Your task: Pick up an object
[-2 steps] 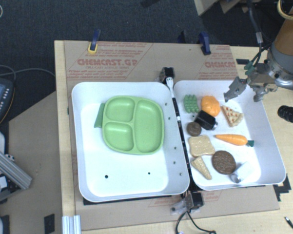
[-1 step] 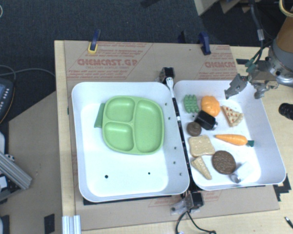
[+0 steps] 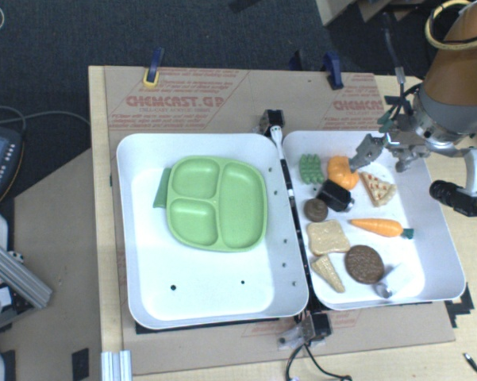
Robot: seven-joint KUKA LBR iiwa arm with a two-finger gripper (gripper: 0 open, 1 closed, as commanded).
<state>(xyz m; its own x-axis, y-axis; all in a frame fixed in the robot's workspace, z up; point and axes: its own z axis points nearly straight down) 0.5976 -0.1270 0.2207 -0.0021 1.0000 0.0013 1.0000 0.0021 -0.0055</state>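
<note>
camera view gives us our grey two-finger gripper (image 3: 371,151) hovering over the far side of the right white bin (image 3: 439,244), whether spread or closed we cannot tell, just above a small orange rounded food toy (image 3: 343,171) beside a black block (image 3: 335,195) and pizza-slice toy (image 3: 378,188).

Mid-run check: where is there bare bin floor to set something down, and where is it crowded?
Left white bin: bare floor in front of the green divided plate and a strip at its left. Right white bin: a bare patch along its right side, past the orange carrot. Crowded: its left half, from green ridged piece down to round brown patty.
</note>
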